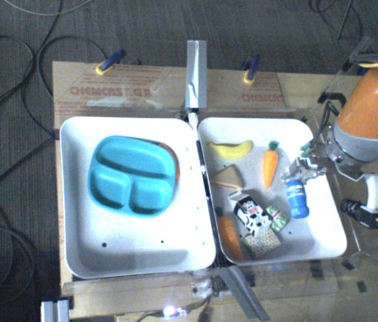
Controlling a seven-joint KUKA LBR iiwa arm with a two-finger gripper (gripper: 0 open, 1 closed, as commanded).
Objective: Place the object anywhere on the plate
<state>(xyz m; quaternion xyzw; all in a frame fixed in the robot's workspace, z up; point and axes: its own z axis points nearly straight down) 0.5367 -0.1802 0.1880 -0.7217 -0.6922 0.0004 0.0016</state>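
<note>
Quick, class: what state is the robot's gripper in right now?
Gripper: over the right bin, just above the blue bottle; open or closed cannot be told.

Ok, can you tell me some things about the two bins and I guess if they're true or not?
1. The blue plastic divided plate lies in the left white bin. True.
2. The yellow toy banana sits on the plate. False: it lies in the right white bin, near the far wall.
3. The orange toy carrot is in the right bin. True.
4. The small blue plastic bottle is in the left bin. False: it is in the right bin, just below the gripper.
5. The plate has one single compartment. False: it is divided into several.
</note>
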